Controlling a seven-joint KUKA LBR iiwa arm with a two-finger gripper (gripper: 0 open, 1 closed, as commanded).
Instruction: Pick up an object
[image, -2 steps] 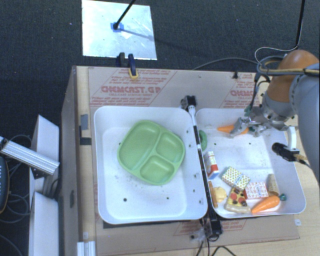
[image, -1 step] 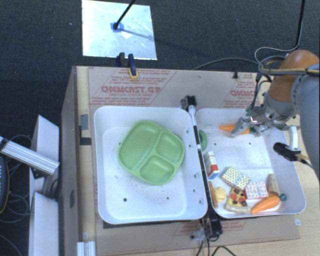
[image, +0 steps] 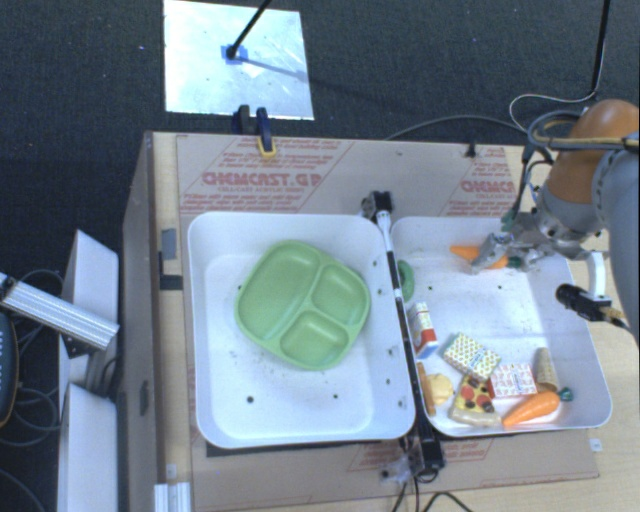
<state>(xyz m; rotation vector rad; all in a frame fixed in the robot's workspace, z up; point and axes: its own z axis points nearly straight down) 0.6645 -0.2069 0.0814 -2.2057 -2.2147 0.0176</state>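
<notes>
My gripper (image: 497, 250) is low over the far side of the right bin (image: 520, 290), reaching in from the right. An orange wedge-shaped piece (image: 464, 253) lies right at its tip, partly hidden by it; I cannot see whether it is held. Toward the near side of the bin lie a small white and red bottle (image: 424, 328), two patterned blocks (image: 463, 352), a red-patterned block (image: 512, 380), a pizza slice toy (image: 474, 400), a carrot (image: 532, 407) and a tan bread-like piece (image: 545, 368). A green piece (image: 405, 279) sits by the bin's left wall.
The left bin (image: 220, 400) holds a green divided plate (image: 303, 303). A black divider rail (image: 398, 300) runs between the bins. A small yellow piece (image: 438, 388) lies by the right bin's left wall.
</notes>
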